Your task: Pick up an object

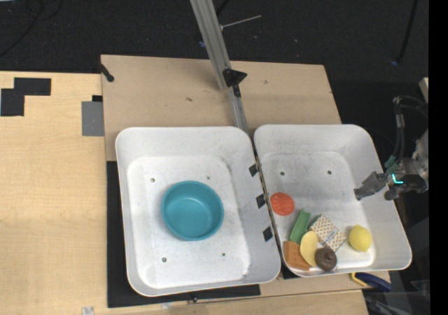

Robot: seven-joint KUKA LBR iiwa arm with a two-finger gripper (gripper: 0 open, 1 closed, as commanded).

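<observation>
Gripper: I see the gripper at the right rim of the right bin, low over the edge, well apart from the objects; whether it is wide or narrow I cannot tell from here.

Targets: the things to pick lie clustered in the near part of the right bin: a yellow lemon-like ball, a red disc, a green block, a checkered packet, a dark brown ring, a yellow piece and an orange piece.

Best pick: I judge the yellow ball the easiest, since it sits apart from the pile and nearest the arm; the red disc also lies alone.

How I'd do it: bring the tool inward and nearer, centre it over the ball, come straight down, then close.

In the way: the bin's near-right wall is just beside the ball, so the outer side has little room; the packet and ring crowd its left.

Others: a teal bowl sits alone in the left bin; a metal rail slants at the far side.
</observation>
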